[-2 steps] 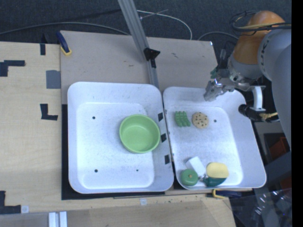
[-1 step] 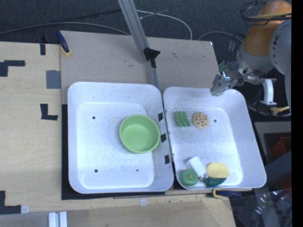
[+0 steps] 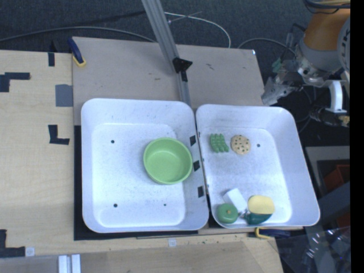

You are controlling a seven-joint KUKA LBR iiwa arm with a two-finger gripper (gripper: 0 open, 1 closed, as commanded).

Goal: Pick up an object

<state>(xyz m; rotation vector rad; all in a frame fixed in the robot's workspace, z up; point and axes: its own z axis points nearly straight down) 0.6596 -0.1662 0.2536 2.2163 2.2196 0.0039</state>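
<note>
Two shallow white bins side by side on table (image 3: 136, 67), speckled matte floors, rounded corners. Left bin (image 3: 102, 169): one green bowl (image 3: 168, 161) – round, smooth, plastic-looking, sitting upright near bin's right wall. Right bin (image 3: 284, 169): five small pieces – one ridged green block (image 3: 219, 143), one round tan cookie (image 3: 240, 145) with dark chips just beside it; clustered at near edge one green round fruit shape (image 3: 228, 213), one white block (image 3: 235, 198), one yellow rounded piece (image 3: 261, 204). Gripper (image 3: 274, 90) beyond right bin's far corner, above table edge; fingers' state cannot be told.
</note>
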